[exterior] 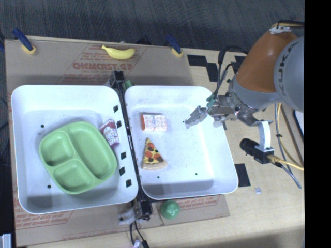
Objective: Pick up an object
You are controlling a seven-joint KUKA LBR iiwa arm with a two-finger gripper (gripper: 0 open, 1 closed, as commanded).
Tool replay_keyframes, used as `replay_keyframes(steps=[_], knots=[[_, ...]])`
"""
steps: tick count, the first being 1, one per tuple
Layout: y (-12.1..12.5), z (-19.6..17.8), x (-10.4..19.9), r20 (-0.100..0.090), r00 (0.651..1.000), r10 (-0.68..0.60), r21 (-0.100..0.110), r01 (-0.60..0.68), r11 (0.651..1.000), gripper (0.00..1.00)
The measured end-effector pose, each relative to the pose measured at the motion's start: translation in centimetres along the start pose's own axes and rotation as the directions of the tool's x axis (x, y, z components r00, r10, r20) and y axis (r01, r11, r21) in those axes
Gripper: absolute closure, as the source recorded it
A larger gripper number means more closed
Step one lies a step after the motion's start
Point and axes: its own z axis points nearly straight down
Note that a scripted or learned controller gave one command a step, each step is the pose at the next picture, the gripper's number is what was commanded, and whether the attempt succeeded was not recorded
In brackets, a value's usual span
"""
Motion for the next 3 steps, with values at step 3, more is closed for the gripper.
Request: replay_keyframes(steps=[3], knots=[[6.0, 14.2, -3.5, -0.001, 1.0, 0.0, -0.001, 0.0, 1.0, 0.0]])
